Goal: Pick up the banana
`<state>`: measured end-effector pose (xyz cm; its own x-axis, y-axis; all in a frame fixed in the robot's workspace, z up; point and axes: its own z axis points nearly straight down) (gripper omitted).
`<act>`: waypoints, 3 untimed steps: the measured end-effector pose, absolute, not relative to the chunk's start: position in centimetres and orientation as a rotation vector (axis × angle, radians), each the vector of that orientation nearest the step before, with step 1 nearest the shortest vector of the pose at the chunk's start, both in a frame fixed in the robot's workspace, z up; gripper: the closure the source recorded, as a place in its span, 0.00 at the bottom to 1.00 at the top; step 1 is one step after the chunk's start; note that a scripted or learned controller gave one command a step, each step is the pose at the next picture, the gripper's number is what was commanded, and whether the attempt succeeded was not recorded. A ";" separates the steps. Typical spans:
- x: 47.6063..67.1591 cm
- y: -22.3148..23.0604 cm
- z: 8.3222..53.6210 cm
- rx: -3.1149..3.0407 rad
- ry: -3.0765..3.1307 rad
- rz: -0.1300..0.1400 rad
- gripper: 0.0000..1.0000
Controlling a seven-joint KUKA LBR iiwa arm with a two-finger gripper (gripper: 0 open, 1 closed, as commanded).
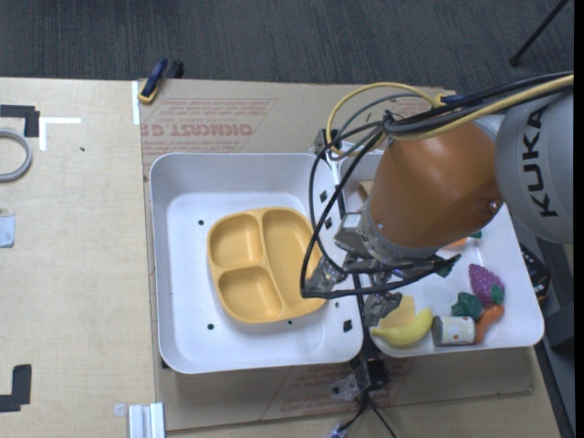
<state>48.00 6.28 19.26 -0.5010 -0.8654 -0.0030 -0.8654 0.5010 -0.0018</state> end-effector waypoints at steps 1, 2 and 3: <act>47.9 7.8 19.7 -1.962 2.449 0.000 0.00; 47.9 6.8 19.3 -2.350 2.079 -0.001 0.00; 51.8 3.6 19.2 -2.555 1.822 0.001 0.00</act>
<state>51.84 3.62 19.23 0.3255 -0.9456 -0.0023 -0.9456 -0.3255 -0.0027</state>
